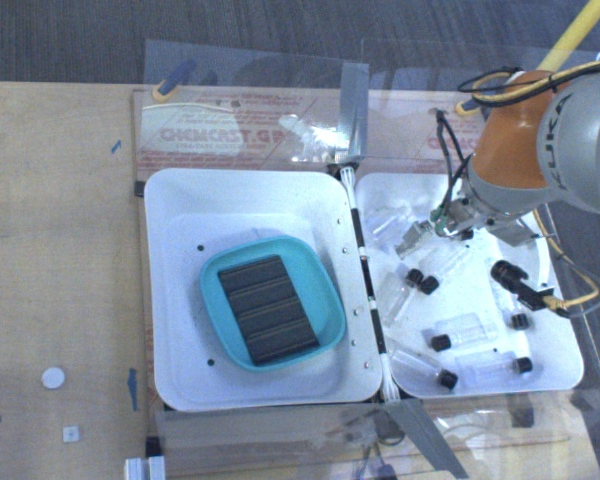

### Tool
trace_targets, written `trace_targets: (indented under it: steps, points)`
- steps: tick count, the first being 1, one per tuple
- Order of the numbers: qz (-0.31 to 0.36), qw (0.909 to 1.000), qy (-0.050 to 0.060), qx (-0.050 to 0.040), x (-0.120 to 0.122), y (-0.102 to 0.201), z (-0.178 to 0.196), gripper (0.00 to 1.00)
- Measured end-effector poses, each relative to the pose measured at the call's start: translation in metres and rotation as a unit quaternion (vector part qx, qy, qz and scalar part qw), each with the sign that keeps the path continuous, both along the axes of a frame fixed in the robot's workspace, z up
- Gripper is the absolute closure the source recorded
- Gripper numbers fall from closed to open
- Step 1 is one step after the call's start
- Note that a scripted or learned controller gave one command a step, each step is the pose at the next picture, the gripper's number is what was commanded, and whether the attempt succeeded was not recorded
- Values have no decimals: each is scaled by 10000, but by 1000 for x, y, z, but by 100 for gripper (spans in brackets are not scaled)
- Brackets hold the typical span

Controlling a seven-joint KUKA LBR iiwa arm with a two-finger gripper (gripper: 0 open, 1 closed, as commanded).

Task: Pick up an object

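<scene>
Hovering at twelve o'clock in right bin (565,363), gripper (438,226) above clear vials (485,373); finger state impossible to tell.

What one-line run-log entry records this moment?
arm: over right bin | tool: low among clear vials, grip unclear | left bin: teal tray, dark block

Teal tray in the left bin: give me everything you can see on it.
The teal tray is a shallow, rounded-corner dish, plastic by its look, lying flat on the floor of the left white bin, turned at a slight angle to the bin's walls. A dark grey ribbed block lies inside it, covering most of its floor, with teal rim showing all round. It sits toward the bin's front half.
</scene>
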State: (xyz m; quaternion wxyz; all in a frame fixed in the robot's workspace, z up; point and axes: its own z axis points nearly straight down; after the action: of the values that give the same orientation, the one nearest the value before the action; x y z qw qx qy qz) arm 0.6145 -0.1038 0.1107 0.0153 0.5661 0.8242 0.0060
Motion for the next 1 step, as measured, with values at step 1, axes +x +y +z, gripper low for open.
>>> trace_targets:
  steps: [1]
  points:
    - [276, 9995, 128, 16, -75, -47, -23, 0]
